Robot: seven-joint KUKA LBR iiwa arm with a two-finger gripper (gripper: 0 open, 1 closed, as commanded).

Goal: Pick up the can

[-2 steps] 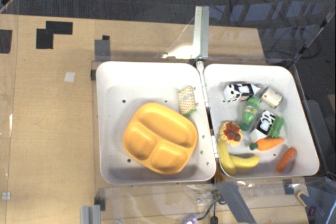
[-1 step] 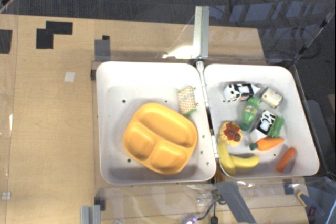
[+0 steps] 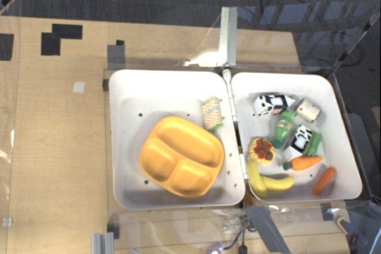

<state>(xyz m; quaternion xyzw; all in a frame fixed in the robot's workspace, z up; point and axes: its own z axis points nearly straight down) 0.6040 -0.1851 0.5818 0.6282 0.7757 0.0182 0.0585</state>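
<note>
two shallow white bins sit side by side on the table, the left bin [image 3: 125,128] and the right bin [image 3: 339,128] meeting at a shared middle edge. the left bin holds a large yellow divided plate [image 3: 181,156], tilted a little and lying toward the near side, and a small patterned packet [image 3: 211,113] just beyond it, close to the shared edge. the right bin is crowded. what looks most like the can [image 3: 303,141], black and white with green on it, lies on its side near the middle of that bin, just right of a green bottle [image 3: 284,126] and just above a carrot [image 3: 306,162]; its label is too small to read. a black-and-white cow-patterned item [image 3: 271,105] lies toward the far side, with a small pale box [image 3: 308,110] to its right. a red and yellow item [image 3: 262,150] rests near the shared edge, touching a banana [image 3: 268,181] that curves along the near left corner. an orange-red piece [image 3: 324,180] lies near the near right corner. whether the pincer is open or closed cannot be told.
</note>
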